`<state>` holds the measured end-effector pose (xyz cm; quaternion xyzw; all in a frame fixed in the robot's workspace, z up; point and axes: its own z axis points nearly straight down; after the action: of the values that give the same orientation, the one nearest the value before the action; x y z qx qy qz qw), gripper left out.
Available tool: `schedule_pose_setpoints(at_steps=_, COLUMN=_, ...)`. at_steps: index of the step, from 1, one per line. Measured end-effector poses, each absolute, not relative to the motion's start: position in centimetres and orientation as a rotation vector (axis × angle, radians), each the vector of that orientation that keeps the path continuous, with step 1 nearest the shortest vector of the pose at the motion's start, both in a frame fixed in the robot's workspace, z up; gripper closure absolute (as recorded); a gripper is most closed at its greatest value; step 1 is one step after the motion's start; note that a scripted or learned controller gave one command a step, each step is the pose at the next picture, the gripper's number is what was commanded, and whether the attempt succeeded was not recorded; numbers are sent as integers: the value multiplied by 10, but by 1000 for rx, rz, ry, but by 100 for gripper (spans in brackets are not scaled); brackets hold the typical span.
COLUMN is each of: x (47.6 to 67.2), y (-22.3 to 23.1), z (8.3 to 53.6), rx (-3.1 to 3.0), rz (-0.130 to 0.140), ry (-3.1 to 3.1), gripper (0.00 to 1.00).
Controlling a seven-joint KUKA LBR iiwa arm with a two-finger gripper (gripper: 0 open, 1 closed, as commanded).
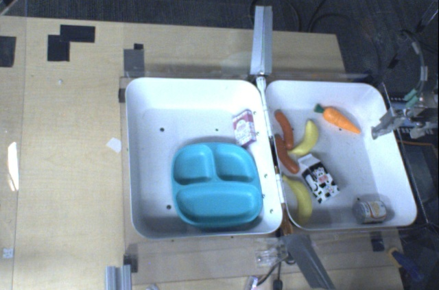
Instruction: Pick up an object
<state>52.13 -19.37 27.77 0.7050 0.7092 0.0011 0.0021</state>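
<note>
1. Claw (392, 123) sits low at the right rim of the right bin (401, 172), level with the carrot (339, 118) and apart from it. Wide or narrow: cannot tell, as it is small and blurred at the edge of the view. Grey arm parts and cables trail off to the right behind it.
2. Bench (62, 145): pale wood, two white bins side by side on it, black tape marks at its far left.
3. Left bin (140, 158): shallow, white, rounded corners.
4. Right bin: same build, touching the left bin along the shared wall.
5. Tray (216, 186): blue, three compartments, lying flat in the near half of the left bin.
6. Near banana (300, 196): yellow, in the right bin close to the shared wall, just beside the box (319, 182).
7. Far banana (307, 138): yellow, curved, between the sausages and the carrot.
8. Two sausages (283, 129): reddish brown, end to end along the shared wall, the far one touching the far banana.
9. Carrot: orange, green top pointing to the far left, alone in the far part of the right bin.
10. Box: black and white print, mid-bin, tilted.
11. Can (371, 210): grey, on its side in the near right corner of the right bin.
12. Packet (243, 127): red and white, against the left bin's right wall, just beyond the tray.
</note>
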Motion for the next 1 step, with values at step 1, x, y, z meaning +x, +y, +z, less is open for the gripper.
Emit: schedule_pose_setpoints(at_steps=1, x=521, y=-166, z=251, rx=2486, rz=4, ry=1917, gripper=0)
